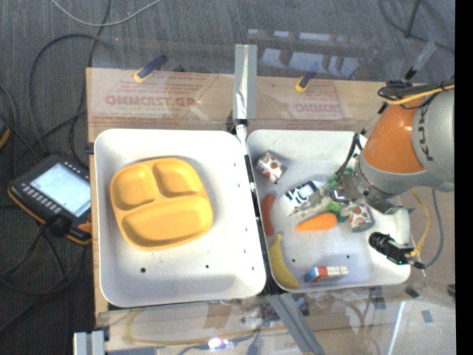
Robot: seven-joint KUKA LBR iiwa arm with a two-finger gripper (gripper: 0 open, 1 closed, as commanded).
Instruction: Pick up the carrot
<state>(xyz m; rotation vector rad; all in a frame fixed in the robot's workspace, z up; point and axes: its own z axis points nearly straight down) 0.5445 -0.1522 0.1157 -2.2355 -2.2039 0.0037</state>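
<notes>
Orange carrot [316, 222], one; two bins [177, 279].

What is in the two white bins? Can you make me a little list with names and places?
left bin: holds a yellow plate with three sections
right bin: holds the food and small boxes
carrot: orange, lying flat near the middle of the right bin
banana: along the right bin's left wall
blue and red box: near the front wall
gripper: low over the right bin, right beside the carrot's green end
</notes>
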